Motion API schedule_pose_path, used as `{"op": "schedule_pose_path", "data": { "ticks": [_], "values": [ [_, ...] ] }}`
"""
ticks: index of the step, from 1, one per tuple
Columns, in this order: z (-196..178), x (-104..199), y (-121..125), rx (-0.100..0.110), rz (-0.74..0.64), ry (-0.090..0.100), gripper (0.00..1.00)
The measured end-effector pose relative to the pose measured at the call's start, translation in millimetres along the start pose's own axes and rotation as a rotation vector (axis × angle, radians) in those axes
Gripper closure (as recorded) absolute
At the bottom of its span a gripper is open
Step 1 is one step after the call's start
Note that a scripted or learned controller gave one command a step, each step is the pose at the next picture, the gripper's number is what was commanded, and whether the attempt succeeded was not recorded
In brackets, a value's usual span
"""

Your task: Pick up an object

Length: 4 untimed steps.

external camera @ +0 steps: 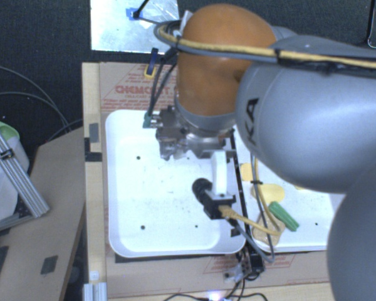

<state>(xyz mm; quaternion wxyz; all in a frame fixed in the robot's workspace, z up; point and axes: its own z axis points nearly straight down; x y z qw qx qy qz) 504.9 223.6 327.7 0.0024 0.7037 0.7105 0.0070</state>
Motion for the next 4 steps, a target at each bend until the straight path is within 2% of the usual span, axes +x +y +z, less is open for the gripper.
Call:
{"op": "schedule_pose_path", "data": {
  "ticks": [1, 2, 3, 4],
  "values": [
    [-3, -3, -1, 0.010, -0.002, -0.006, 1.00],
    [-13, -2, 0, 0.009, -0.007, -0.005, 1.00],
    [-72, -37, -18, 0.008, 0.009, -0.004, 1.00],
    [-106, -87, -10, 0.008, 0.011, -0.006, 1.00]
  ]
}}
